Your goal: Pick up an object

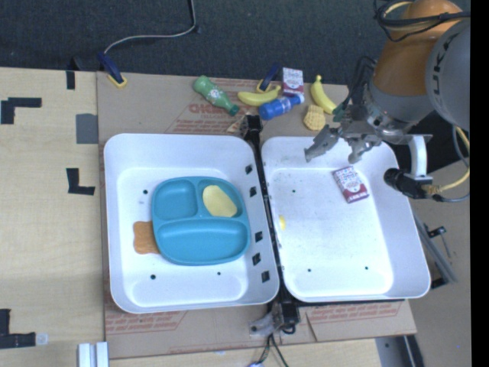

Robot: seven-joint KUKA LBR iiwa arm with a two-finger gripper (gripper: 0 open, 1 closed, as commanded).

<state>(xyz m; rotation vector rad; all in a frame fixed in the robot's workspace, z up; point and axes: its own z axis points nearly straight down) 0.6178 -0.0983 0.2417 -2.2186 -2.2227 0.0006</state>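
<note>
Hovering with its fingers spread wide and holding nothing, the claw (336,145) hangs over the right bin's (397,277) far edge, apparently poised to drop onto the small red-and-white carton (350,184) lying flat just beside it in that bin.

Object count across bench and bins

Two white bins (122,228), one blue plate (200,222), two bananas (258,96), one green bottle (215,94), one blue bottle (276,108), two small cartons (351,184), one gripper (336,150).
</note>
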